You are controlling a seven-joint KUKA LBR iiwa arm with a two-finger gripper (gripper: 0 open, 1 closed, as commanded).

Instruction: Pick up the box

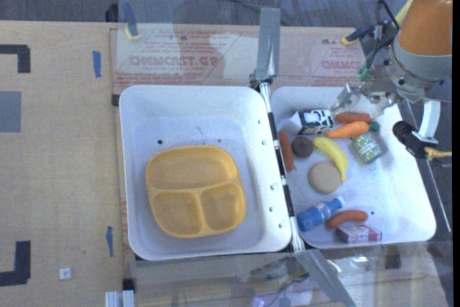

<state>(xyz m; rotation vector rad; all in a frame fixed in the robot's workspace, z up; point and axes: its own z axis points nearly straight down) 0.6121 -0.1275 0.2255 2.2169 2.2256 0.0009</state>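
While the arm hangs over the far right corner of the right bin [413, 187], I judge this the approach step. The end effector [363, 91] sits near the bin's far rim, beside a carrot [348, 130]; how it is set I cannot tell. The box [358, 232], pink and white, lies flat at the near edge, touching a sausage [346, 217]. Next I need a long move toward the near rim, then a descent.

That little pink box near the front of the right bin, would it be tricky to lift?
Probably not. The pink box lies flat, so it shouldn't roll. It looks like light cardboard, perhaps crushable. A sausage sits close beside it, which could crowd the tool.
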